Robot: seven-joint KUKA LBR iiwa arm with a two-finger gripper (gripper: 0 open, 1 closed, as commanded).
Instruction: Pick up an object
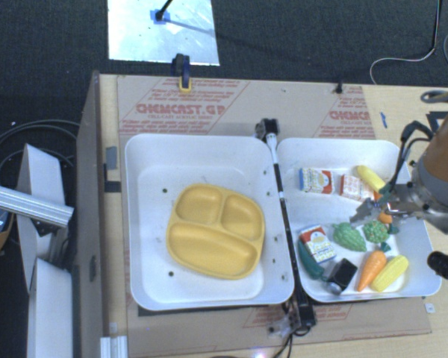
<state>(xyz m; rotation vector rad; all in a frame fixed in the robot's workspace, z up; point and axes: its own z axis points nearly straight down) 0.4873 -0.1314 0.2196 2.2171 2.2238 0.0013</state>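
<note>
From above, the arm (442, 162) reaches in from the right over the right bin (414, 293), and its gripper (375, 209) hangs low among the toys at the bin's right side. Its fingers (364, 212) look spread apart, with nothing seen between them. Just below the gripper lies the broccoli (376, 232), touching or nearly touching the fingertips, and the green leaf (349, 237) sits just beside it to the left. A small orange piece (386, 218) shows right at the gripper. The banana (370, 178) lies just above the gripper, near two cartons (316, 180) at the bin's far side. Lower down are the carrot (370, 269) and corn (391, 272) side by side, a black block (343, 274) and another carton (316, 244). The left bin (145, 200) holds a yellow tray (216, 230).
</note>
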